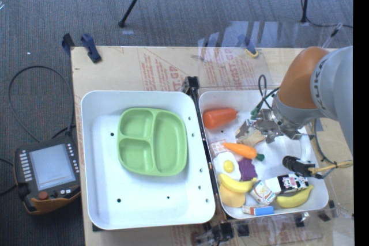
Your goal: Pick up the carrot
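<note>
The carrot [241, 150] is a small orange toy with a green tip. It lies on its side in the middle of the right bin [324, 197], pointing left. My gripper [256, 127] hangs low in that bin, just above and right of the carrot and close to its green end. The grey wrist and the orange band reach in from the right. Nothing visible is held in the gripper.
An orange-red toy vegetable [219, 117] lies at the bin's back left. A fried egg [226, 166], purple grapes [247, 169], two bananas [236, 183], a milk carton [294, 182] and small boxes crowd the front. The left bin [104, 187] holds a green divided plate [153, 141].
</note>
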Motion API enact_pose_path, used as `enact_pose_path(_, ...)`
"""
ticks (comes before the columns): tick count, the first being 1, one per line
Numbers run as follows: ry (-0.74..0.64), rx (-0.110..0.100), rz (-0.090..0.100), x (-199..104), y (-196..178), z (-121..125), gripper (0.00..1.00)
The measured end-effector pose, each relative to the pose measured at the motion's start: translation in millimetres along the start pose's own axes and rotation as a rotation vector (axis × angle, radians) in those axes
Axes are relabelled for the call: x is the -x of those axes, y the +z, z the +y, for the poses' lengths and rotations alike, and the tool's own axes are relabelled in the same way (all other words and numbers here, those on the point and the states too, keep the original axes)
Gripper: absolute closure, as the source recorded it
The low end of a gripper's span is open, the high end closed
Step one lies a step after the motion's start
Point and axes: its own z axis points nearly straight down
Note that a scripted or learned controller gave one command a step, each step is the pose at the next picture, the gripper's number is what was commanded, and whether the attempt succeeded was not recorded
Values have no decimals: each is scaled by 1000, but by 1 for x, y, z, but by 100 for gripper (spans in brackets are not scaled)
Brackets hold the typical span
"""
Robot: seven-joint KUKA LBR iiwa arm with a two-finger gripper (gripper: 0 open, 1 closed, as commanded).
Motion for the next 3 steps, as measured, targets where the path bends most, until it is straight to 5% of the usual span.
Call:
enact_pose_path(1, -227, 3, -5, -27, -1, -41, 0)
enact_pose_path(2, -218, 1, -2, -26, -10, -41, 100)
enact_pose_path(3, -217, 0, -1, -26, -9, -41, 0)
